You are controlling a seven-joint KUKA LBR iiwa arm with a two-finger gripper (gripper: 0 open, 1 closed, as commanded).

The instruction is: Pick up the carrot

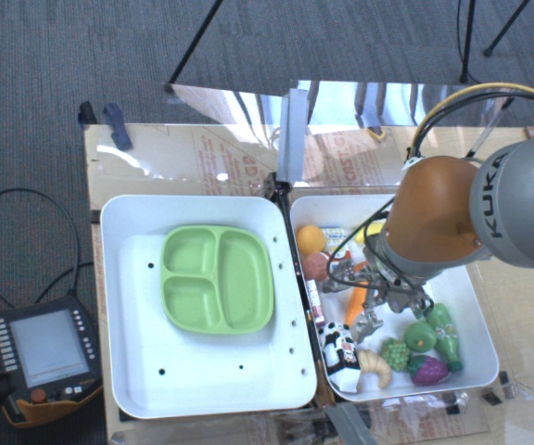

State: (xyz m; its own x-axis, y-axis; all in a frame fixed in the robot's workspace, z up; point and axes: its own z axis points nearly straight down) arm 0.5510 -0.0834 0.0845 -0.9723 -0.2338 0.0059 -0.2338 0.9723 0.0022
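Carrot (354, 303) lies in right bin (485, 327), partly under the wrist; arm enters from the right, bent down over it; gripper (371, 321) beside carrot, finger state unclear.

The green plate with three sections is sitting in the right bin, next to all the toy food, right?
Not quite. The camera view shows the green plate with three sections lying in the left bin. The toy food, such as the orange, the carrot and the croissant, is in the right bin, where the gripper reaches down.
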